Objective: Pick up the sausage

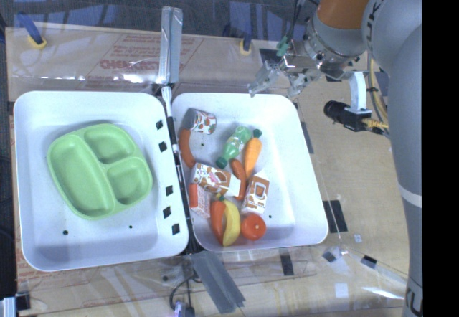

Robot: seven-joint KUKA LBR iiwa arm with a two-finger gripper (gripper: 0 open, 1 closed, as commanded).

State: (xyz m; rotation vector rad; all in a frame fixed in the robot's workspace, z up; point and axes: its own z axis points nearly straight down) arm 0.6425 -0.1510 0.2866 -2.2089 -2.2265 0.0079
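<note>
One sausage (186, 148) to grab and it's well off from the gripper (276, 77) – whose jaws look spread with nothing between them – lying down and left of them by the right bin (305, 165)'s left wall, so you'd line up along it before dropping.

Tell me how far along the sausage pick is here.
Nothing looks done yet. The sausage lies at the left edge of the right bin, beside the other toy food. The gripper hovers above that bin's far rim, well apart from the sausage and carrying nothing. Reaching, grasping and lifting all remain.
</note>
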